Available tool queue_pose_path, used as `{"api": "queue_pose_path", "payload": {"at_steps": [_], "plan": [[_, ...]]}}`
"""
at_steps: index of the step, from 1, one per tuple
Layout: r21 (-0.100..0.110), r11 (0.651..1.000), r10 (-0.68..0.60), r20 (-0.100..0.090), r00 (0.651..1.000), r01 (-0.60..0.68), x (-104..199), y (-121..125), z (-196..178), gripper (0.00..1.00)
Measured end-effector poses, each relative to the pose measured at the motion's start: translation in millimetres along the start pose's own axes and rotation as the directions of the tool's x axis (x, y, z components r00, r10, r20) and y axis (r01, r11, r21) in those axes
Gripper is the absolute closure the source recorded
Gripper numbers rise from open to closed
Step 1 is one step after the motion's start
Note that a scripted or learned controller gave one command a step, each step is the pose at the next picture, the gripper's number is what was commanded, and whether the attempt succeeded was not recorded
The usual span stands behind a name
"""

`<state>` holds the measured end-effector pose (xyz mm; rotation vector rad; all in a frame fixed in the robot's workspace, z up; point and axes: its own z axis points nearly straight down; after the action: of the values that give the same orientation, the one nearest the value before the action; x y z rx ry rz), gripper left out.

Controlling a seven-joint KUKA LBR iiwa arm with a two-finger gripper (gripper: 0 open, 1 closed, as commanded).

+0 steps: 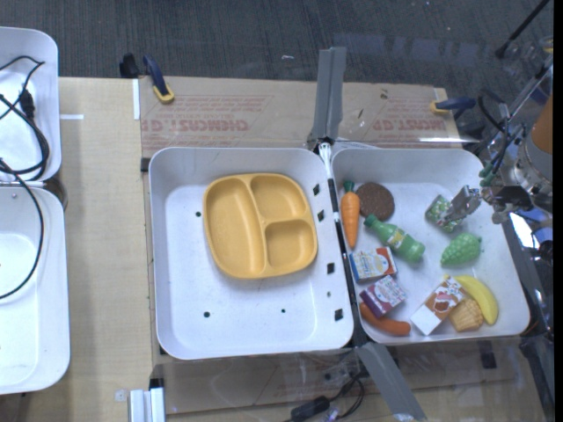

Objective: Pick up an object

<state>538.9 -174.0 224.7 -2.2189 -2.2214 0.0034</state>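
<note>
Apparently low in the right bin (422, 167), jaws touching a green packet (439, 211), opening impossible to tell.

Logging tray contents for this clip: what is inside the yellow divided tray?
All three compartments of the yellow divided tray show bare yellow plastic, with nothing in them. The tray covers the left bin floor beneath it, so that patch cannot be seen.

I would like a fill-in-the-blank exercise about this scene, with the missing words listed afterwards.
1. The yellow divided plate lies in the ____ bin.
2. The carrot lies beside the dividing wall, in the ____ bin.
3. The banana lies near the ____ right corner of its bin.
4. The green bottle lies ____ the carrot and the gripper.

Missing words: left; right; lower; between
</note>
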Motion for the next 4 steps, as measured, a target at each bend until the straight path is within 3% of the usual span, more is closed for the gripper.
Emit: {"api": "queue_pose_path", "payload": {"at_steps": [1, 2, 3, 4], "plan": [[-0.001, 0.988, -0.157, 0.0, 0.988, 0.157, -25.4, 45.8, 100.5, 0.0], [-0.005, 0.992, -0.128, -0.009, 0.992, 0.128, -39.0, 81.5, 132.3, 0.0], [-0.006, 0.992, -0.124, 0.001, 0.992, 0.124, -45.5, 80.5, 121.8, 1.0], [-0.003, 0.999, -0.046, 0.001, 0.999, 0.046, 23.5, 68.5, 10.7, 1.0]]}}
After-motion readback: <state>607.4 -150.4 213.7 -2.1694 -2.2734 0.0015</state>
